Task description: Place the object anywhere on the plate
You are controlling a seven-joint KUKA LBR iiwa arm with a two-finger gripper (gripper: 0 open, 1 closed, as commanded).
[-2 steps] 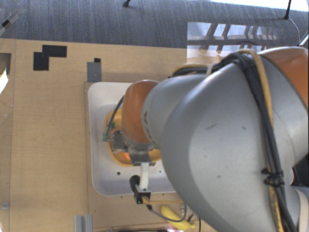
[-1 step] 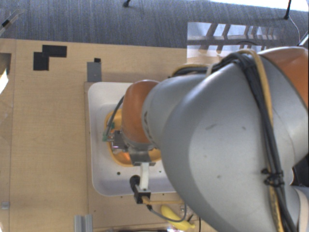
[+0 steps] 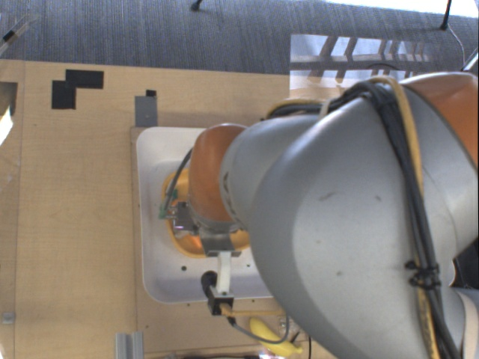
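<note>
A yellow plate (image 3: 182, 243) lies in the left white bin (image 3: 153, 200); just a curved strip of its rim shows at the left and front of my wrist. The orange band (image 3: 213, 170) and the grey arm hang straight over the plate and cover most of it. My gripper (image 3: 179, 221) points down at the plate beneath the wrist, with green wires on its left side. The object to be placed is hidden by the arm. A white bracket with a black end (image 3: 220, 283) sticks out from the wrist toward the bin's front wall.
The big grey arm link (image 3: 352, 230) blocks the right half of the view and the right bin. Something yellow (image 3: 273, 329) lies by a cable near the front edge. A grey block (image 3: 147, 109) and black marks (image 3: 75, 87) sit on the wooden bench behind the bin.
</note>
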